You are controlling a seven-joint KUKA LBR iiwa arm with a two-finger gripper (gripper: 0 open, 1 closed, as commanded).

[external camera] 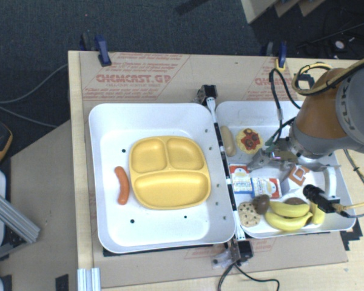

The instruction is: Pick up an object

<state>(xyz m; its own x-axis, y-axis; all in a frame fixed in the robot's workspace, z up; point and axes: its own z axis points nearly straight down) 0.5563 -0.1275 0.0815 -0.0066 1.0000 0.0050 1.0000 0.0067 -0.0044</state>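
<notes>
Currently, status by item:

Arm: the grey arm with its orange band reaches in from the right and hangs over the right bin point(346, 223).
Gripper: the gripper point(268, 158) sits low over the middle of the right bin; whether its fingers are apart or together cannot be told, as they blur into the clutter beneath.
Candidate objects: a small carton point(242, 180) just left of and below the gripper, a round pizza-like toy point(250, 139) above it, a bread roll point(227, 139) by the bin's left wall, a cookie point(249, 213) and a banana bunch point(291, 214) at the near edge.
Nearest target: judged to be the carton or the pizza-like toy; nothing is seen held.
Left bin: the left bin point(103, 132) bears a yellow divided tray point(168, 172) with a sausage point(123, 185) just beside it.
Procedure: centre on one item, descend straight, and close only once both sides are bracketed.
Risk: items lie close together; an off-centre descent probably nudges a neighbour or catches two.
</notes>
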